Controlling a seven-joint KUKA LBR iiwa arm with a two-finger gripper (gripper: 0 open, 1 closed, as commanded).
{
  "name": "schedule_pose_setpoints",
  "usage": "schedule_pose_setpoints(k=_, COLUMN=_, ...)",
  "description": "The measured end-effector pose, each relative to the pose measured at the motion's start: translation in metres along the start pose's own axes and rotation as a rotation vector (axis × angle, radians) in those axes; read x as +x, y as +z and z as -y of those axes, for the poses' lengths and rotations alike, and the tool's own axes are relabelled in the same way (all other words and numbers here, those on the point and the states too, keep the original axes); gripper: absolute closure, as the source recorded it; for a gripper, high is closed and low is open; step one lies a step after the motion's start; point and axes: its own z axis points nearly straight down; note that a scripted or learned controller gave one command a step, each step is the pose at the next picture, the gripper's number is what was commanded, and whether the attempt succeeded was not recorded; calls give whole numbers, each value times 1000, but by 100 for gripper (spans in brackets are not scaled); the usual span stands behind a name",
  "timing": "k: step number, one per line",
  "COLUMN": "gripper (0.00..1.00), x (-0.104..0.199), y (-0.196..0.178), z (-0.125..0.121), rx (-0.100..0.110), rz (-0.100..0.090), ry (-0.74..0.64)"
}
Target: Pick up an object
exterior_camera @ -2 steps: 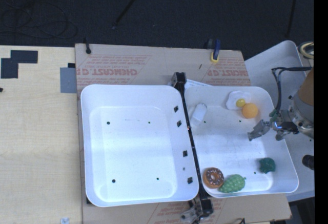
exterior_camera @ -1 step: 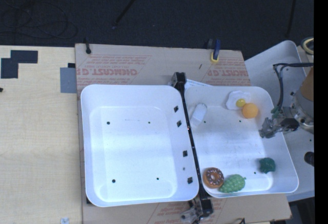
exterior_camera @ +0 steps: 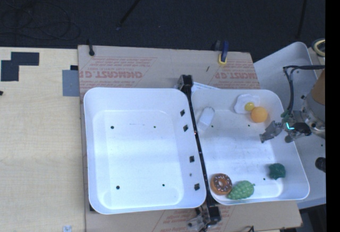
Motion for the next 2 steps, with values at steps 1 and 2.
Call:
schedule_pose_setpoints(k=1, gripper=0, x=0, y=-94, z=-25, rx=-13, rz=5, ry=-9)
schedule_pose_setpoints(k=2, gripper=0, x=0, y=-198, z=-52, rx=-14, rz=6, ry=-9)
